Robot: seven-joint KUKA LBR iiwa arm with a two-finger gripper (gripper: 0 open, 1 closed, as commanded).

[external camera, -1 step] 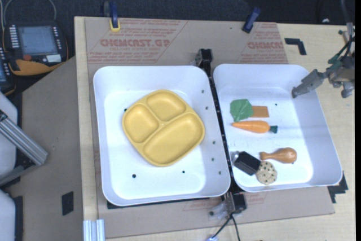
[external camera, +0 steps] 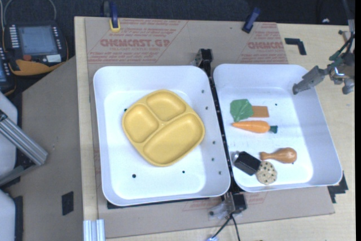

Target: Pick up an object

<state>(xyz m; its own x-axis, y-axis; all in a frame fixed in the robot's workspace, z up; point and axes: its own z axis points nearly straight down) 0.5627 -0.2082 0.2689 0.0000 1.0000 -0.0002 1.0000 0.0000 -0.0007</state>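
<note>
The gripper (external camera: 303,83) hung over the far right corner of the right bin (external camera: 321,138), reaching in from the right edge; its tip was too small and blurred to tell how it stood, and nothing could be seen in it. No object was in hand yet, so the pick was judged not begun.

The toys lay left of the gripper and nearer the camera. Closest was the carrot (external camera: 252,127), its long axis running left to right, with a green leaf (external camera: 241,109) and an orange block (external camera: 260,112) just beyond it. Further toward the camera lay a drumstick (external camera: 280,156), also lengthwise left to right, then a cookie (external camera: 266,172) touching a black block (external camera: 246,163). The carrot seemed the easiest target: a move left and down, jaws set across its narrow width.

Well to the left, the left bin (external camera: 113,166) held a yellow tray (external camera: 163,127).

The board (external camera: 84,121) under the bins read "CHEMCAST GP" in red, printed twice
</note>
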